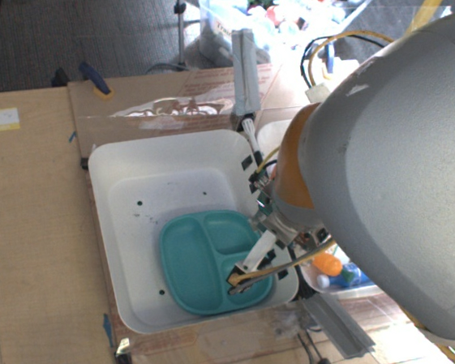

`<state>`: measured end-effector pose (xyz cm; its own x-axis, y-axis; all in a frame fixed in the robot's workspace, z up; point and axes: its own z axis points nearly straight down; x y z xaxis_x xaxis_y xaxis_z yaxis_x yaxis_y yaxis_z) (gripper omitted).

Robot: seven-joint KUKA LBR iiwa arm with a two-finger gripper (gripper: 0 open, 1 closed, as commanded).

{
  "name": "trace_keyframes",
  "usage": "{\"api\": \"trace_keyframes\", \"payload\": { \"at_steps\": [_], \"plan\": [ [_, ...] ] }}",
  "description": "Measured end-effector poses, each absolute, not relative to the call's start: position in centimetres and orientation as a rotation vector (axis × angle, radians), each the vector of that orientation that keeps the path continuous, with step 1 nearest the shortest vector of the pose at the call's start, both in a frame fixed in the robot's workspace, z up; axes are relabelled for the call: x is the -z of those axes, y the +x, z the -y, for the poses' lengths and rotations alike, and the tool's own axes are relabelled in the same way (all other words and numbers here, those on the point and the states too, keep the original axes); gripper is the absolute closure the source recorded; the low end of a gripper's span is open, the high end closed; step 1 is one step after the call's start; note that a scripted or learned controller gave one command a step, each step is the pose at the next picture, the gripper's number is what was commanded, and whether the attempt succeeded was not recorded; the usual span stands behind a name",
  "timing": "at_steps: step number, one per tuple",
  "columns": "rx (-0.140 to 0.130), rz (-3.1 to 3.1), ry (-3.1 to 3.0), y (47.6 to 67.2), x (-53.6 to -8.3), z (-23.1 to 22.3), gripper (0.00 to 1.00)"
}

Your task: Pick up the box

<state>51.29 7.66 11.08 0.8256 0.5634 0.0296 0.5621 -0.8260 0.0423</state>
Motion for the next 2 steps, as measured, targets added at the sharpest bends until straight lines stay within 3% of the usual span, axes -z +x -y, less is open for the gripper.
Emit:
{"api": "trace_keyframes", "payload": {
  "at_steps": [1, 2],
  "plan": [
    [-0.096, -0.899, 2.965, 50.56, -11.12, -7.72, 0.0],
    [-0.092, -0.786, 2.985, 50.7, -11.14, -8.18, 0.0]
  ]
}}
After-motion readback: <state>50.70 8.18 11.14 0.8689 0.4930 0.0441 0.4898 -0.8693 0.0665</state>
